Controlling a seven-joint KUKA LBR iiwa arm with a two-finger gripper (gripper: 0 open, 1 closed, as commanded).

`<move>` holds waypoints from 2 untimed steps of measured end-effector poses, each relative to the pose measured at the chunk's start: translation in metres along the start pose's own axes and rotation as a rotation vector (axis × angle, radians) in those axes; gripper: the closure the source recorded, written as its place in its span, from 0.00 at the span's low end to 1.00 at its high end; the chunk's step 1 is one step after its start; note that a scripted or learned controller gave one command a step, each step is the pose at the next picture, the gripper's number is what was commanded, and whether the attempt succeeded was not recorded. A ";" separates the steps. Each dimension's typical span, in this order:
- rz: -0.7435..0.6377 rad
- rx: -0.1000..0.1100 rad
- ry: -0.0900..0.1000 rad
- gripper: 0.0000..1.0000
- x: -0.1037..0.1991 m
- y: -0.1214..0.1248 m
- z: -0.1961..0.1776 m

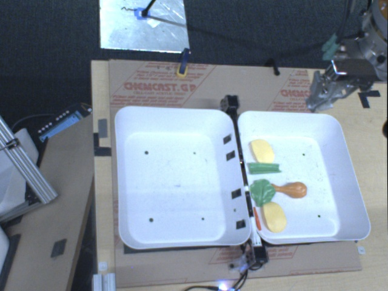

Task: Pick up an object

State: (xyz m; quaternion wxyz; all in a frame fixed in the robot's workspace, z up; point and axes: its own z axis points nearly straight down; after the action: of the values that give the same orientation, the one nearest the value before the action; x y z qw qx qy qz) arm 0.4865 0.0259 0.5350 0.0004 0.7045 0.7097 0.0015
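the metal two-finger tool [319, 99] is being held above the tabletop [376, 162], just beyond the far rim of the right shallow white bin [345, 162]; nothing is being gripped, though its opening cannot be told. two pale yellow pieces [262, 150], a green leafy piece [262, 190] and an orange-brown drumstick shape [292, 190] are lying clustered near that bin's left wall.

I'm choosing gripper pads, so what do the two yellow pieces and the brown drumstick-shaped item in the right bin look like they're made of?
Upper yellow piece and lower yellow piece: likely moulded plastic or foam toy food, given their flat, even colour and rounded edges. Brown drumstick: probably plastic, with a slightly glossy, uniform orange-brown surface. The image is too coarse to tell hard from soft.
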 end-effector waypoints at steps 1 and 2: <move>0.000 0.000 0.000 1.00 0.031 0.000 0.000; 0.001 0.000 0.000 1.00 0.058 0.000 0.000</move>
State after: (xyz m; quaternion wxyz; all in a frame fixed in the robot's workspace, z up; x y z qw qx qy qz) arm 0.4864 0.0841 0.5351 0.0005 0.7049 0.7093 0.0017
